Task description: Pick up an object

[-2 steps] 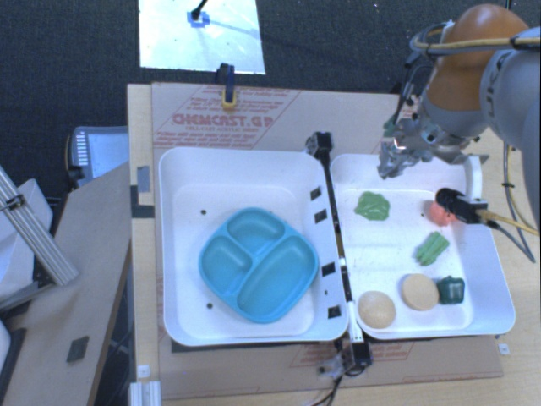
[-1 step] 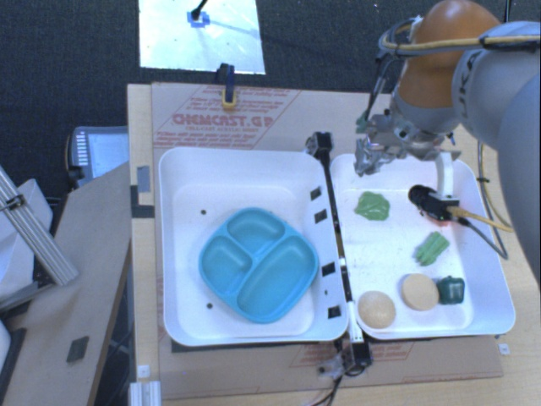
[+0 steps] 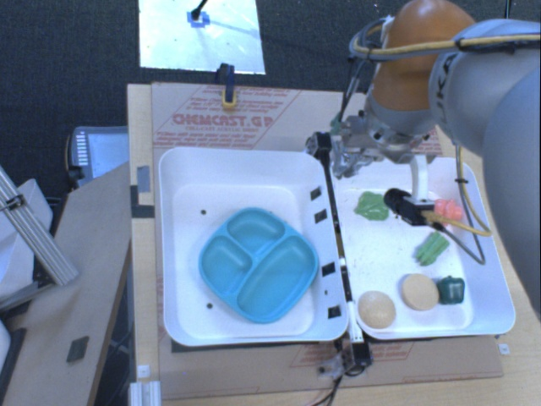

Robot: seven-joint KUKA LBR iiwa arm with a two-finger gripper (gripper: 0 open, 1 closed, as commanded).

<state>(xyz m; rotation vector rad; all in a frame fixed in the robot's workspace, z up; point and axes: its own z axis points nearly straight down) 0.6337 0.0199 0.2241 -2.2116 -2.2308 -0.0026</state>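
My gripper [image 3: 347,166] hangs over the far left corner of the right bin [image 3: 385,256], close to the divider between the bins. Nothing shows between its tips. A flat green leafy piece [image 3: 371,205] lies just below and to the right of it. Further right lies a pink piece [image 3: 450,210], and below that a light green ridged piece [image 3: 432,248]. Along the bin's near side sit a pale round bun [image 3: 377,309], a tan disc [image 3: 418,291] and a small dark green piece [image 3: 451,290].
The left bin [image 3: 173,252] holds a blue divided plate [image 3: 258,263]. The grey arm with its orange band [image 3: 423,49] covers the right bin's far right corner. A cardboard sheet [image 3: 224,117] lies under the bins at the back.
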